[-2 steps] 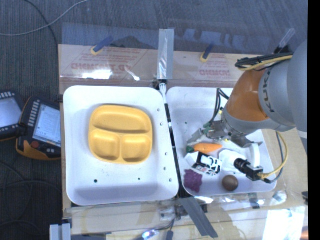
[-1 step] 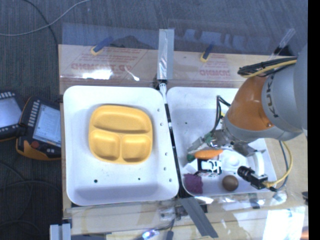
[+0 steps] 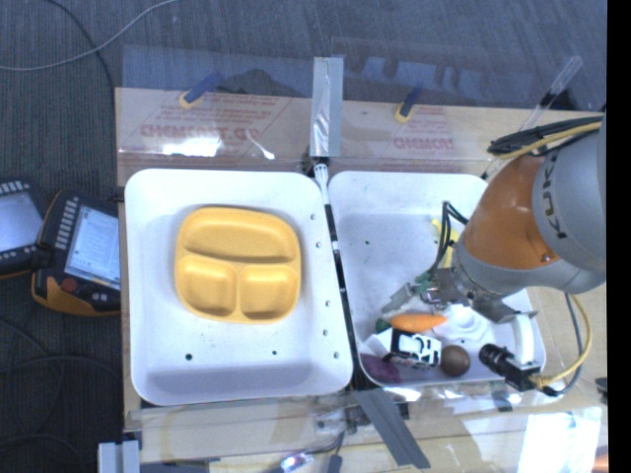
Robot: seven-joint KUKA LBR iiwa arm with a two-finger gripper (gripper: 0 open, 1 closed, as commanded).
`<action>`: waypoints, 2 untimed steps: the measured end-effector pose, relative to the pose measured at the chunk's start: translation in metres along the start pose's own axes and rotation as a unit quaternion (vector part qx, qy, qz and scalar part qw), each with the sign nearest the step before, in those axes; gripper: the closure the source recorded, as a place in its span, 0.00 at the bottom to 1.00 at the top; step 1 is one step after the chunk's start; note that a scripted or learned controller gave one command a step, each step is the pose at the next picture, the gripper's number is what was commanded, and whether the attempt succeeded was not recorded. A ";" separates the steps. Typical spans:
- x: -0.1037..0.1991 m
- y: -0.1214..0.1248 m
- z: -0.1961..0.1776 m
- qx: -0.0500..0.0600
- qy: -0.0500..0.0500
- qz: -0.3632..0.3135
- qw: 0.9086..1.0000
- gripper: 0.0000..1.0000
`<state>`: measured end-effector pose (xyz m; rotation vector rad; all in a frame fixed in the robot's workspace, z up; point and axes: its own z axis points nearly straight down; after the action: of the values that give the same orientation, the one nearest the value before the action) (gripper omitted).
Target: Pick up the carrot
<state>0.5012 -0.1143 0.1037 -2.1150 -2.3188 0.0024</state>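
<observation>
The orange carrot (image 3: 418,320) lies on its side in the right bin (image 3: 380,225), near the bin's front. My gripper (image 3: 426,292) hangs just above and behind it, close over the carrot. The grey arm with its orange band (image 3: 503,230) reaches in from the right and hides the bin's right part. I see nothing lifted off the bin floor.
A black-and-white object (image 3: 415,347), a brown ball (image 3: 455,360) and a purple thing (image 3: 380,368) crowd the front of the right bin beside the carrot. A yellow divided tray (image 3: 238,263) sits in the left bin (image 3: 158,353).
</observation>
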 end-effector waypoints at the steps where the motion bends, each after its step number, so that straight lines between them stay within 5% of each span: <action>1: 0.049 0.034 -0.107 0.000 -0.001 -0.036 0.999 0.00; 2: -0.006 -0.002 0.014 -0.005 -0.001 -0.183 0.983 0.00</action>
<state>0.4994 -0.1209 0.0900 -1.6601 -2.6723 -0.0073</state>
